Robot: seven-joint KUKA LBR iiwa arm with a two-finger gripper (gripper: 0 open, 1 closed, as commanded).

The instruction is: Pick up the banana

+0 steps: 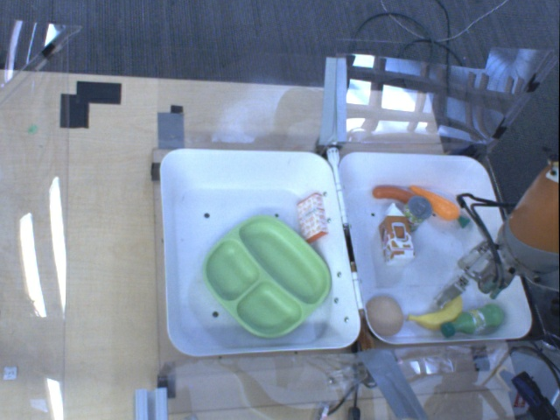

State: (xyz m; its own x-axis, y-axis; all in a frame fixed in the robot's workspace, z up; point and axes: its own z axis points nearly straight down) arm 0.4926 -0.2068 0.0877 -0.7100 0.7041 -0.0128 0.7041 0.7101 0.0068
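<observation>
Banana [437,314] lies just below the claw [461,284], beside the egg [384,315]; claw's grip: cannot tell.

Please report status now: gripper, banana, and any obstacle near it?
Gripper low in right bin, just above banana. Banana lying on bin floor, not lifted. Green bottle against its right side, egg to its left.

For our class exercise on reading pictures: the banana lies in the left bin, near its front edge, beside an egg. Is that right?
Not quite. The camera view shows the banana in the right bin, not the left. The rest holds: it lies near the front edge, beside the egg.
</observation>
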